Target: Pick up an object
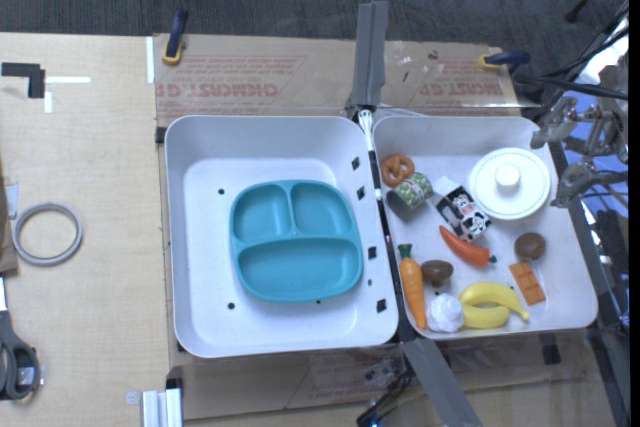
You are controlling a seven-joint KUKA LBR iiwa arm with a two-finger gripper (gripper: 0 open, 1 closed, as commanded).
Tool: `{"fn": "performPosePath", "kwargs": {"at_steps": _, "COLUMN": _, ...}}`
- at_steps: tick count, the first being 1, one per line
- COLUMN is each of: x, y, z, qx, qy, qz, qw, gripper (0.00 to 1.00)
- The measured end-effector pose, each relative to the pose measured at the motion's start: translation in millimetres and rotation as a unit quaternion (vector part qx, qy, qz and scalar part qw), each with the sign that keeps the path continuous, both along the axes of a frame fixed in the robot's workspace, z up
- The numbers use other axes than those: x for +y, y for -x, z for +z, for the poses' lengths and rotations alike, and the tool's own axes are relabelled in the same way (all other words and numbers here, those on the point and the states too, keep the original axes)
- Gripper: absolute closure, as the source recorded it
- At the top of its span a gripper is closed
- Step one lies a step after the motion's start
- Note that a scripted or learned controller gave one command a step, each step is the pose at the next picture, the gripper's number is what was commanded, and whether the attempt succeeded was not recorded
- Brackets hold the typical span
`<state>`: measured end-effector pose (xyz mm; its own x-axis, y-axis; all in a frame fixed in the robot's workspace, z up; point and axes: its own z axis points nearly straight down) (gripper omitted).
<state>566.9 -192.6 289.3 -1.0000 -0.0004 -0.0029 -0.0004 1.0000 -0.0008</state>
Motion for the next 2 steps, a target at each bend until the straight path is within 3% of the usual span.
{"fn": "performPosePath", "kwargs": {"at_steps": 1, "x": 61.5, "y": -10.9, "z": -159.1, "qx": -0.001, "qy": -0.0002, "qz": -0.081, "qw": 0.9967, "gripper": 0.0}}
{"fn": "performPosePath", "kwargs": {"at_steps": 2, "x": 74.7, "y": 1.2, "z": -179.6, "qx": -0.024, "qy": 0.0032, "qz": -0.123, "qw": 0.9921, "gripper": 0.0}}
